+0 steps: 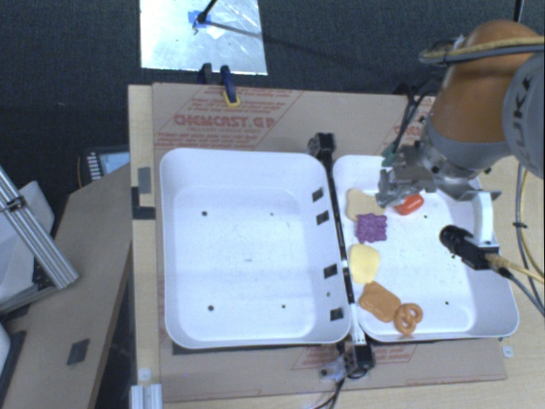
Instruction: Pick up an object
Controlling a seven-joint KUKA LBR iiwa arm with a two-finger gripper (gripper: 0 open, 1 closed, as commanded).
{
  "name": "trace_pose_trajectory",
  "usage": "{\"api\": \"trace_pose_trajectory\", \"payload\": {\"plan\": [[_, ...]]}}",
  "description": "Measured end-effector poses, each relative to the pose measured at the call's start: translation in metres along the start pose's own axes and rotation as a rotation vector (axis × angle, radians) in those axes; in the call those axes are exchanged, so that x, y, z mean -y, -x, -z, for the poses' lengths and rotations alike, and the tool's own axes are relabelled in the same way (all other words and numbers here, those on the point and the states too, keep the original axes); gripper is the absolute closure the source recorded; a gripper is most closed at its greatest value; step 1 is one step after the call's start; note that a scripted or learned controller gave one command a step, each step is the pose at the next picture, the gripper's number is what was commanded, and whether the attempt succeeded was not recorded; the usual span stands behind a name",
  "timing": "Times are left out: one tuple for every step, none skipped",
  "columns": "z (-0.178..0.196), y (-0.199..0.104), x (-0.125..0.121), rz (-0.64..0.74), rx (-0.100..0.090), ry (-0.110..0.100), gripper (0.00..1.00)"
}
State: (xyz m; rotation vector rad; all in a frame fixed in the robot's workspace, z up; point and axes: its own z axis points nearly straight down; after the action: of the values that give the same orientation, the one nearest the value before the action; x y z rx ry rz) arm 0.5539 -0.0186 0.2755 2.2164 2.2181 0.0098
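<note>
In the right bin point(490, 309), a pretzel point(408, 316) lay nearest the camera, touching an orange bun point(379, 300). Beyond came a yellow piece point(364, 262), a purple cluster point(371, 227), then a red piece point(410, 204) just beside the gripper point(391, 190); whether the gripper gripped anything could not be told.

The bench point(102, 254) carries a brown cardboard sheet point(255, 109) printed with red lettering, on which two shallow white bins sit side by side and touching, the left bin point(247, 245) and the right bin point(477, 305), with two small clamps point(217, 79) gripping the cardboard's far edge.
</note>
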Motion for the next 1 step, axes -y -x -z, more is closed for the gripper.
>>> {"api": "trace_pose_trajectory", "payload": {"plan": [[0.0258, -0.0671, 0.0012, 0.010, -0.003, -0.004, 1.00]]}}
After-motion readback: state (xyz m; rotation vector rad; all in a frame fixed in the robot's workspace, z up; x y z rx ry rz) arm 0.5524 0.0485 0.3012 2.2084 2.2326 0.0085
